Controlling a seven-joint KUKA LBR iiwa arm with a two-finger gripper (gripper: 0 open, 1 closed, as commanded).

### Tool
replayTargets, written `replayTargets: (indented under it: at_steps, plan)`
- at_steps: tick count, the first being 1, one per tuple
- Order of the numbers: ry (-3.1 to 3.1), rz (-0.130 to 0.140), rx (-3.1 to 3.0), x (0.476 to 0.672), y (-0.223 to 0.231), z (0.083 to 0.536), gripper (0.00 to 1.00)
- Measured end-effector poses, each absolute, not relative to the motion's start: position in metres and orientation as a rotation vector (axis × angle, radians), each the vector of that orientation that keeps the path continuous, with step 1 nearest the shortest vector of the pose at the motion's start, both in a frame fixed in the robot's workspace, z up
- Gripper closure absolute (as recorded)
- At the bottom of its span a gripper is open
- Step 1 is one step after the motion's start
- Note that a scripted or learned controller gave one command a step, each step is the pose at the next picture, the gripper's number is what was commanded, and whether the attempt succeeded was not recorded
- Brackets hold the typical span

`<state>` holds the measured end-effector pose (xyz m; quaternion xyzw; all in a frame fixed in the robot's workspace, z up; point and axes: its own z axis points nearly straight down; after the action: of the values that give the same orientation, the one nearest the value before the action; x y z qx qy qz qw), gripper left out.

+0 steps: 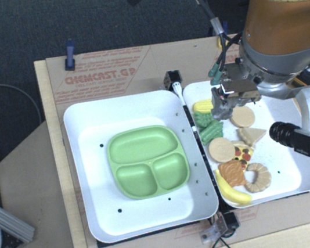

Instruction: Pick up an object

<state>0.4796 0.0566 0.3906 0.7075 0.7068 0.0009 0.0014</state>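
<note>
A green divided plate (148, 161) (three compartments) sits in the left white bin (87, 179); a blue clip (69, 57) rests on the brown board (99, 74)

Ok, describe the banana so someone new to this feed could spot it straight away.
Look at the right white bin, the one crowded with toy food, not the left bin holding the green divided plate. Go to its front left corner, nearest the camera. The banana is the long, curved, plain yellow piece lying along that edge, just below the orange-brown piece and left of the tan ring-shaped one.
</note>
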Motion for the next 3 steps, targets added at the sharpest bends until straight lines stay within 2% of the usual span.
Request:
replayTargets:
  at_steps: [1, 2, 3]
  plan:
    - [2.216, -0.006, 2.23, 0.479, 0.012, 0.366, 1.0]
    - [2.231, -0.007, 2.22, 0.479, 0.061, 0.323, 1.0]
    - [2.223, 0.001, 2.219, 0.48, 0.058, 0.337, 1.0]
